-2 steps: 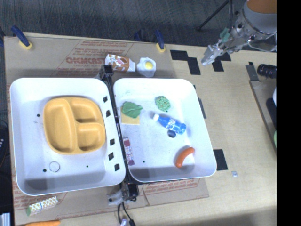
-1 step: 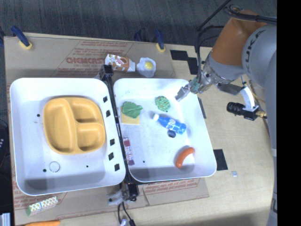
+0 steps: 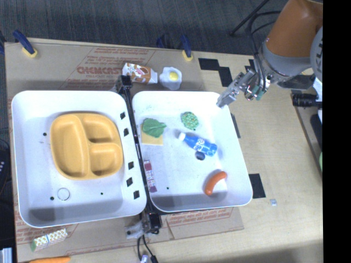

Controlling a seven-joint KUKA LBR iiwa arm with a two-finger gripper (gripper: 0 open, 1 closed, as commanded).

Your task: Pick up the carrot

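Observation:
The carrot [image 3: 215, 182], a short orange-red piece with a paler patch on its side, lies near the front right corner of the right bin [image 3: 235, 147]. My gripper [image 3: 229, 96] hangs over that bin's far right corner, well behind the carrot, and nothing can be seen in it. The arm's orange band [image 3: 293, 18] sits at the top right.
The right bin also holds a blue bottle [image 3: 198, 143], a green patterned ball [image 3: 190, 119] and a green leaf on a yellow slice [image 3: 153, 129]. A yellow divided tray [image 3: 88, 144] lies in the left bin. Small items [image 3: 151, 74] sit behind the bins, and an orange object [image 3: 49, 259] lies at the bench's front left.

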